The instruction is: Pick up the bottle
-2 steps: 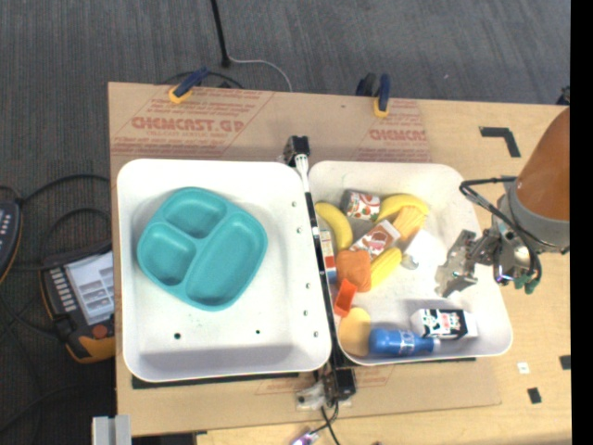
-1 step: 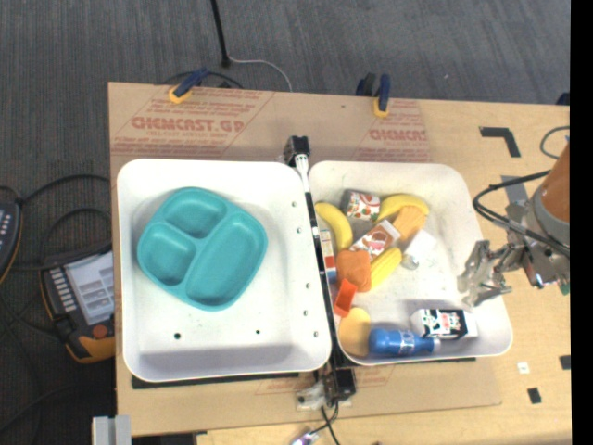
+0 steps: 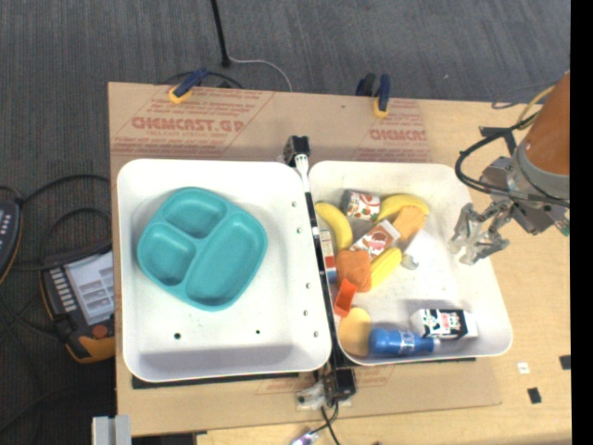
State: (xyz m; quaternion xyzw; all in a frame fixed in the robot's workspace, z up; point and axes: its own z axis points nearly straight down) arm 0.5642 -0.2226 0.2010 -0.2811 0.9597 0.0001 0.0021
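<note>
A blue bottle [image 3: 393, 342] lies on its side at the front of the right bin [image 3: 486, 290], just left of a white carton with black cow print [image 3: 443, 323]. My gripper [image 3: 477, 237] hangs over the right bin's right side, well behind and to the right of the bottle. Its fingers [image 3: 462, 239] point down and stand open with nothing between them. The orange band and grey wrist [image 3: 542, 170] reach in from the right edge.
The right bin also holds two bananas [image 3: 335, 225], an orange piece [image 3: 352, 269], a yellow piece [image 3: 353, 324] touching the bottle's left end, and small cartons [image 3: 374, 240]. A teal divided plate [image 3: 202, 246] lies in the left bin [image 3: 148, 341]. Clamps [image 3: 378, 94] sit on the back edge.
</note>
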